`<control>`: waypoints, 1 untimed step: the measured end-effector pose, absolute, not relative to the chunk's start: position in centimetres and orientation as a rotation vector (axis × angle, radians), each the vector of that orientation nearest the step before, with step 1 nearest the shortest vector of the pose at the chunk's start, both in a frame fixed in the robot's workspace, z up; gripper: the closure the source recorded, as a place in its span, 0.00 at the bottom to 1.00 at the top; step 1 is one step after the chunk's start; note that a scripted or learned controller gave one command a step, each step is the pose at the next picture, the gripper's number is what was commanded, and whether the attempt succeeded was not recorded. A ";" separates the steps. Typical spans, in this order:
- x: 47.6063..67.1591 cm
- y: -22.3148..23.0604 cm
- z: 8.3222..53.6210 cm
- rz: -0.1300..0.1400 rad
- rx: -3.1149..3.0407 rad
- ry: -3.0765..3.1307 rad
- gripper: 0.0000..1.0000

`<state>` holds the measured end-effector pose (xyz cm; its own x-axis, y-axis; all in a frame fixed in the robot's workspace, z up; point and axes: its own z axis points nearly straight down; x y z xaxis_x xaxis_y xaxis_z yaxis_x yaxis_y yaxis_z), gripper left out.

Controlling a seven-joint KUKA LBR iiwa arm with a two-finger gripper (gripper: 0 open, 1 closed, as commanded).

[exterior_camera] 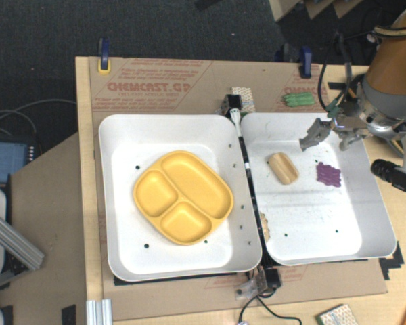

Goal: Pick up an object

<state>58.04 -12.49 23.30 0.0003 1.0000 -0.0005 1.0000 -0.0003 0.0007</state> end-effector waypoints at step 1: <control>61.8 -14.2 11.6 -0.009 2.227 2.227 0.00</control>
<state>61.79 -14.20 11.61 -0.0003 1.0000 0.0014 1.0000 0.0003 -0.0096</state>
